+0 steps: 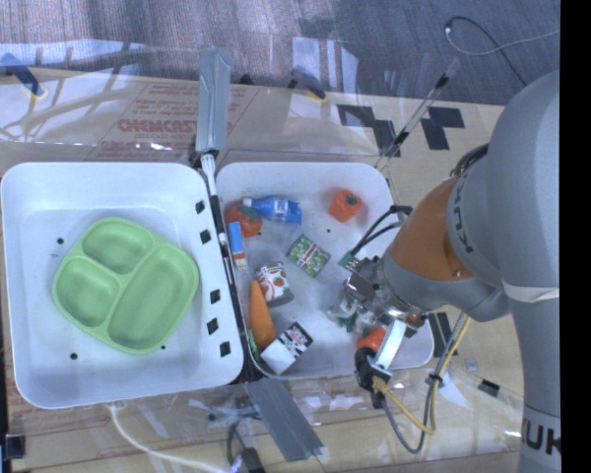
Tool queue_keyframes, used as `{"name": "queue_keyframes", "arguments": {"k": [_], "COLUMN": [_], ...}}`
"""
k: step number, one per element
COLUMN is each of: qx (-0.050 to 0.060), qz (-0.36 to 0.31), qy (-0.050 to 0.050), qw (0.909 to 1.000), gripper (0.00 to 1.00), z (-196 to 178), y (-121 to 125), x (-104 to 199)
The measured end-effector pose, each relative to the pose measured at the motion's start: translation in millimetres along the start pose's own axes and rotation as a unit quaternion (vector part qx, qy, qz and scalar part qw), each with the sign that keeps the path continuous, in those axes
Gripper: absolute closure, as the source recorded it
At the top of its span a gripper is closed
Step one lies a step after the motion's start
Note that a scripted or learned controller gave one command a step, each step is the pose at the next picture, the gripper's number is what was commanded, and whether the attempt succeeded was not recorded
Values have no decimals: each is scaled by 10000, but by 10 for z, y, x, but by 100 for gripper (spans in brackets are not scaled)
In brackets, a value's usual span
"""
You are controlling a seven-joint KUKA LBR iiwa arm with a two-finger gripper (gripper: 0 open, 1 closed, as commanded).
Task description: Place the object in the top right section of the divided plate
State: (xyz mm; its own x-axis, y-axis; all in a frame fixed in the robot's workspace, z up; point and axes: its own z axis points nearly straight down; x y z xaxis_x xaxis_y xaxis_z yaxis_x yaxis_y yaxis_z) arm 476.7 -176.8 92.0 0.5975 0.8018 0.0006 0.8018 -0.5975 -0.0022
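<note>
A green divided plate (126, 284) with three sections lies in the left white bin (30, 363). My gripper (355, 311) is low in the right bin (374, 180), near its right wall, below the orange-banded wrist (424, 244). A small greenish item (341, 313) sits right at the gripper, and an orange-red piece (372, 341) lies just below it. I cannot make out whether anything is held.
The right bin holds several loose items: a blue bottle (273, 208), an orange-red toy (345, 205), a green-and-white packet (307, 254), a red-and-white box (273, 284), an orange carrot (260, 325) and a black-and-white box (288, 348). A grey divider (227, 264) separates the bins.
</note>
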Motion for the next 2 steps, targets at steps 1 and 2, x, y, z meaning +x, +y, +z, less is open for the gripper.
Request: {"name": "queue_keyframes", "arguments": {"k": [1, 2], "qx": [-14, -5], "qz": [-688, -2859], "qy": [3, -4], "qw": [9976, 9583], "gripper": [100, 100], "z": [-3, -993], "y": [123, -648], "x": [-148, 999]}}
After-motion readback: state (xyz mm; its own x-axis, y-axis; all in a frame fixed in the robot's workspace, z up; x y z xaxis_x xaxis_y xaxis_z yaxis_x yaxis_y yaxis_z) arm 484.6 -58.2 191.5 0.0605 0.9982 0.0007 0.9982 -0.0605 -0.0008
